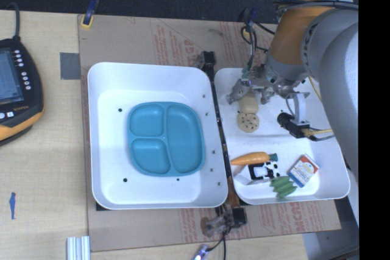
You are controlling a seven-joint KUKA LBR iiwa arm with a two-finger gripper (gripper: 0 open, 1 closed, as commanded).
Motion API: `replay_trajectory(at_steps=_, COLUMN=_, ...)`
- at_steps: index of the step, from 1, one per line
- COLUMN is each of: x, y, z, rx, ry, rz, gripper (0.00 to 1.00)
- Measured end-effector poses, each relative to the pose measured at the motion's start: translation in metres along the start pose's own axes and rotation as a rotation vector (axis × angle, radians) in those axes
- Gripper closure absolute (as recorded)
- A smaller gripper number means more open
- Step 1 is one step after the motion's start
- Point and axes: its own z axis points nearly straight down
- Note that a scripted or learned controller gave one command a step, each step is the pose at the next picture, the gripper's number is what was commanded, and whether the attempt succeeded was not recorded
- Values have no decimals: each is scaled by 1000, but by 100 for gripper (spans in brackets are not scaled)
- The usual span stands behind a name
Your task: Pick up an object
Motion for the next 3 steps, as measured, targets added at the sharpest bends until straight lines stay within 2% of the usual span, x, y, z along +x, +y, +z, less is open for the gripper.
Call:
replay_trajectory(at_steps=1, x=-2, y=-48, z=1, rx=2, ry=-1, rz=-2, gripper=0)
replay_trajectory(at_steps=2, x=-3, y=-46, z=-13, rx=-1, ry=-2, rz=-4, gripper=100)
replay_trajectory(at_steps=3, x=-3, y=-46, z=-13, rx=-1, ry=-2, rz=-4, gripper=0)
